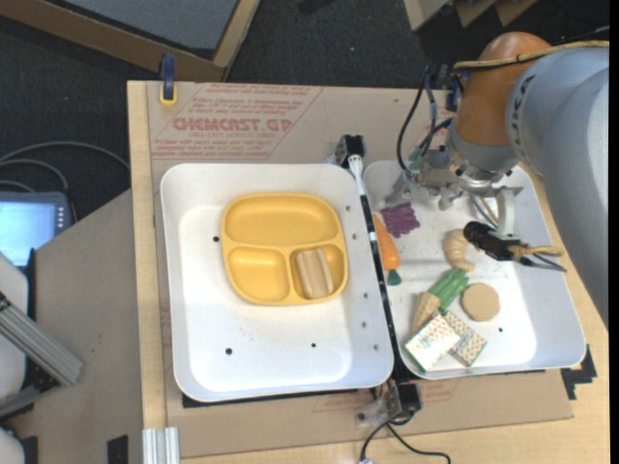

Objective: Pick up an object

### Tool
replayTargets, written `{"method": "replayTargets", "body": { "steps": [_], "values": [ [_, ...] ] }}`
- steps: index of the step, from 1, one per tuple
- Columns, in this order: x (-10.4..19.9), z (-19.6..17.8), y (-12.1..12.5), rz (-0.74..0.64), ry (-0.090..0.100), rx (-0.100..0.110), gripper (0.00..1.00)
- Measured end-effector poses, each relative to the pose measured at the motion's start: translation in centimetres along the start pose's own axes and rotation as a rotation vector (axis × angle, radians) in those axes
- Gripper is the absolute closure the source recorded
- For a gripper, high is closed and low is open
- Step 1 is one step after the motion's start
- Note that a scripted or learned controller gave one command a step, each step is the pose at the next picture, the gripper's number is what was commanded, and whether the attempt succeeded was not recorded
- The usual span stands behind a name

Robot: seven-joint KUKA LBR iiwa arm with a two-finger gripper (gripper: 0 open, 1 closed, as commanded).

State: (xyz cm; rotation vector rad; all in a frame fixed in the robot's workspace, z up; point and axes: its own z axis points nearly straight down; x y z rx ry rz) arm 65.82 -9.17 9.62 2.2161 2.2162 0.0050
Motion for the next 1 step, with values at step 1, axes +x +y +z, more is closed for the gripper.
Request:
{"method": "replayTargets", "body": {
  "steps": [1],
  "values": [
    [-0.23, 1.07, -2.04, 0.002, 0.003, 0.008, 0.0]
  ]
}}
